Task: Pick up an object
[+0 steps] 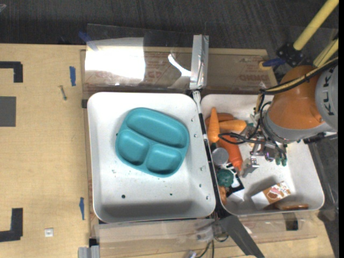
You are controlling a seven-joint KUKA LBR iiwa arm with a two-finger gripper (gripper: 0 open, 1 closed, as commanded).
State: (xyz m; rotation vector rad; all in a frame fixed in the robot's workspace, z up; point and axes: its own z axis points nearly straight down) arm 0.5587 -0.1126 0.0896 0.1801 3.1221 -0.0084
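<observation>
On the desk (37, 160), the left bin (102, 198) keeps a teal divided tray (152, 141) at its centre, while loose pickable clutter, the carrots (230, 138) among it, crowds the right bin (314, 192) at nine o'clock. The claw (252, 163) hangs low over that pile; how it stands I cannot tell, and nothing visibly sits in it.

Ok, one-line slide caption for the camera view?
Gripper low in right bin beside carrots; teal tray in left bin.

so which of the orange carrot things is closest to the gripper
The reddish-orange carrot lying lowest in the right bin, just left of the gripper. The other two carrots lie farther up, near the bin's top-left corner.
</observation>
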